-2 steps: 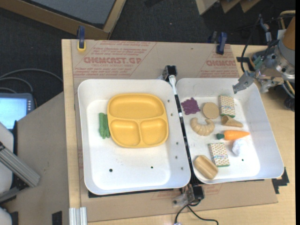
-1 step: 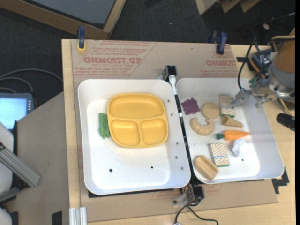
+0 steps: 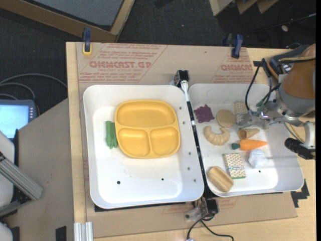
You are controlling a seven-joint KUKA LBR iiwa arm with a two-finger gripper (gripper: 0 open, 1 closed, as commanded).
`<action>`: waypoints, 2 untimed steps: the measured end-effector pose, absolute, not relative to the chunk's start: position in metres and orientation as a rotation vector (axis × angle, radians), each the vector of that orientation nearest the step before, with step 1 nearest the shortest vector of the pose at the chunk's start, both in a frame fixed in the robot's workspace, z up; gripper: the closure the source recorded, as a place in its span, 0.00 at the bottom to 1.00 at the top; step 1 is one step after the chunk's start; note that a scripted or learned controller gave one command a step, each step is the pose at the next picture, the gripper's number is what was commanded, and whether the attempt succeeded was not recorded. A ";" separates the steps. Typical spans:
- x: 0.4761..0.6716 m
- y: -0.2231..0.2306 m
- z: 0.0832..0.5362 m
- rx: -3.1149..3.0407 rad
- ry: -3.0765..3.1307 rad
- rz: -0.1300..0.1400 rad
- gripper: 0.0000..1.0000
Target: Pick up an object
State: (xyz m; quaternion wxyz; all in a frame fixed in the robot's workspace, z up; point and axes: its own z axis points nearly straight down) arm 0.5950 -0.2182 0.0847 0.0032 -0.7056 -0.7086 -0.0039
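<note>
The gripper [image 3: 249, 118] hangs over the far right part of the right bin [image 3: 288, 182], just above a tan wedge [image 3: 249, 133] and the carrot [image 3: 253, 144]; whether it is spread or pinching anything I cannot tell. Nearby lie a croissant [image 3: 216, 135], a purple grape bunch [image 3: 203, 113] and a bread roll [image 3: 219, 178]. The left bin [image 3: 95, 134] holds a yellow divided plate [image 3: 147, 128], with what looks like a green bean pod [image 3: 110, 134] beside it.
</note>
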 end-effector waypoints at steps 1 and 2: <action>0.594 -0.220 0.095 -2.217 -2.225 -0.006 1.00; 0.595 -0.219 0.094 -2.212 -2.222 -0.007 0.00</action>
